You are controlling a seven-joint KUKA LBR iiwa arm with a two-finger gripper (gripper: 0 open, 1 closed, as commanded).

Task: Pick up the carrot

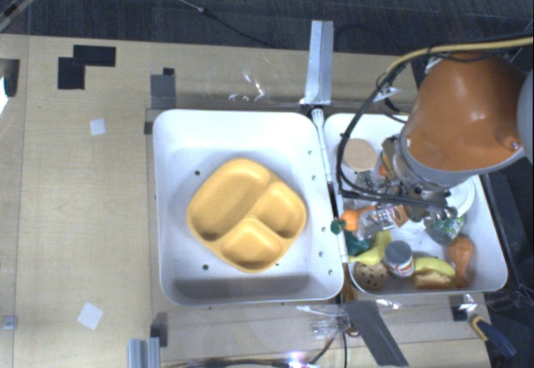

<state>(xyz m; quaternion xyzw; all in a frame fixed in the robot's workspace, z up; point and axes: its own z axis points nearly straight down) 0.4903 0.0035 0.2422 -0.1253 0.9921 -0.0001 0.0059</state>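
Two white bins side by side: left bin centre frame, holding a yellow three-compartment tray; right bin at lower right, crowded with carrot, banana, can. Arm's orange band above, gripper lowered among the items.

Yellow 3-section plate in left bin.

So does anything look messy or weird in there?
Nothing is spilled or broken. The yellow tray sits crooked in the left bin, turned cornerwise. The toy food, with the carrot, is crowded along the right bin's front edge.
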